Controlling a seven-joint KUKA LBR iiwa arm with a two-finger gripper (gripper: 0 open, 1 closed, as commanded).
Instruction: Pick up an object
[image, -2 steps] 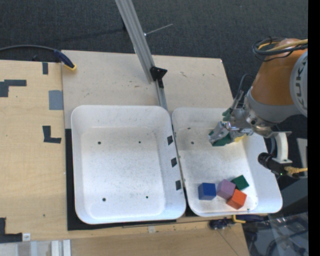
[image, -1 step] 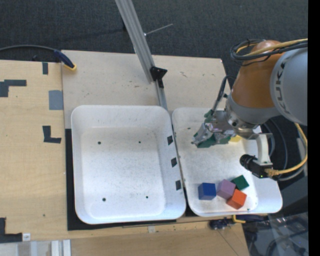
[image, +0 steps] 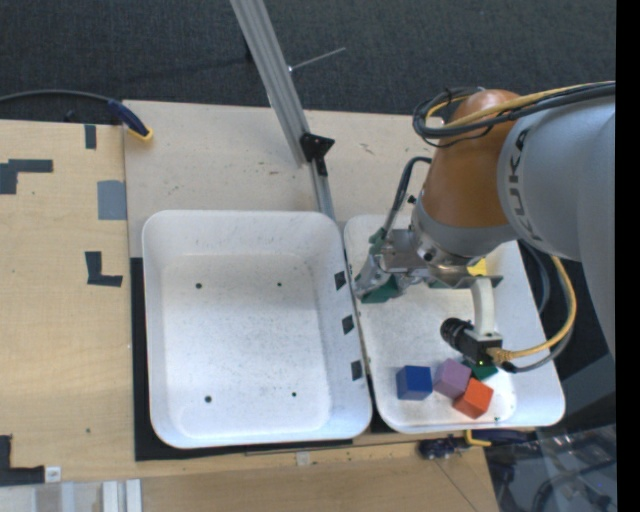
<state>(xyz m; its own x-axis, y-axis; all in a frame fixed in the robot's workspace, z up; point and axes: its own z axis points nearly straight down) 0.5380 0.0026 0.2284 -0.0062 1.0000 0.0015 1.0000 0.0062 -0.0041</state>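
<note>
Gripper (image: 385, 280) low over upper left of the right bin (image: 530, 400), by the wall shared with the left bin (image: 240, 320). Something green at its tip; whether the fingers are open or shut, cannot tell.

Candidates sit near the bin's front edge: blue cube (image: 413, 382), purple block (image: 452, 378), orange block (image: 475, 398), clustered, touching. Likely light, rigid, smooth-faced. Blue cube stands clearest; take it across opposite flat sides.

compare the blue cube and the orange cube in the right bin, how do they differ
The blue cube is dark blue; the orange cube is orange-red. The blue cube stands apart to the left, while the orange cube sits against a purple block. Both look similar in size and lie in the right bin.
</note>
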